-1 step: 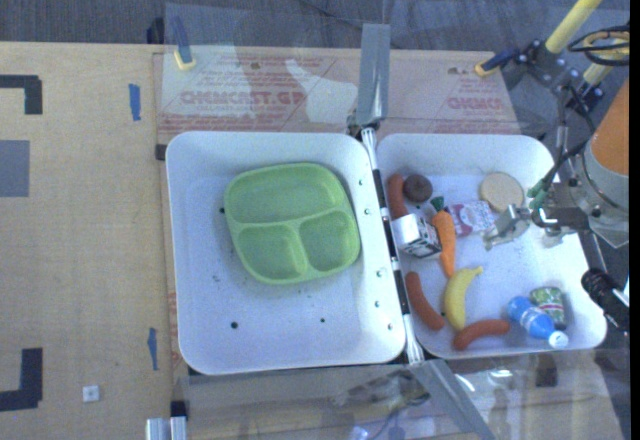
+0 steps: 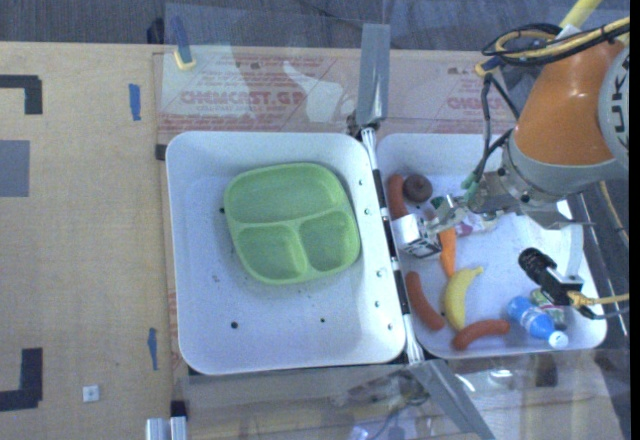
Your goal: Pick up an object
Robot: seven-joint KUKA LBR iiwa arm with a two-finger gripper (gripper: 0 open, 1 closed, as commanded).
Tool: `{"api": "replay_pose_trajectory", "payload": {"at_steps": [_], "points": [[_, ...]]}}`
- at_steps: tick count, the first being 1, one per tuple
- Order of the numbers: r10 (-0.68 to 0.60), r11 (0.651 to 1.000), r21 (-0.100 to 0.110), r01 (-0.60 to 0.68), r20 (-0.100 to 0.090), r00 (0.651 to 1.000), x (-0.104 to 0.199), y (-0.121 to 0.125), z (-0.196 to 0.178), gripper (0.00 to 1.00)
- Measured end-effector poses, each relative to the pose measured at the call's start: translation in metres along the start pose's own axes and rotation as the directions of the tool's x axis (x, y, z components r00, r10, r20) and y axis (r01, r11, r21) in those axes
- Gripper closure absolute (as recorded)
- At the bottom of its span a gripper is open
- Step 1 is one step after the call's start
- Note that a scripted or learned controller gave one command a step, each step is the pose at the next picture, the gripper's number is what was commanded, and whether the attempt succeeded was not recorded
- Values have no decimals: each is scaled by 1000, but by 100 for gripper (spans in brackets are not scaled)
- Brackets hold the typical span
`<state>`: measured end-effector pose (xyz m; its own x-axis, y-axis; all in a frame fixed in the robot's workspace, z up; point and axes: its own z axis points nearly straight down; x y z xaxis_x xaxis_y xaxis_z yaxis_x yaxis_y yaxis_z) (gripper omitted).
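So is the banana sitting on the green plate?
No, the banana lies in the right bin beside a carrot, while the green plate sits in the left bin.

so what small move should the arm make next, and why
Probably a short straight descent. The gripper hangs low in the right white bin, near its left wall, just above the top of the upright orange carrot. Nothing visibly sits in its grasp, and the yellow banana lies below the carrot, so the carrot looks the nearest target.

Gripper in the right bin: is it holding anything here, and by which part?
Cannot be told. The gripper sits low in the right bin, beside the carrot, but no object is visibly held.
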<state>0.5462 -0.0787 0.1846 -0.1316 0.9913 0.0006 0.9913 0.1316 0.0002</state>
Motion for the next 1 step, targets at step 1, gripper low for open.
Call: {"api": "replay_pose_trajectory", "payload": {"at_steps": [1], "points": [[5, 999, -37, -5, 12, 1000, -34, 17, 73, 0]]}}
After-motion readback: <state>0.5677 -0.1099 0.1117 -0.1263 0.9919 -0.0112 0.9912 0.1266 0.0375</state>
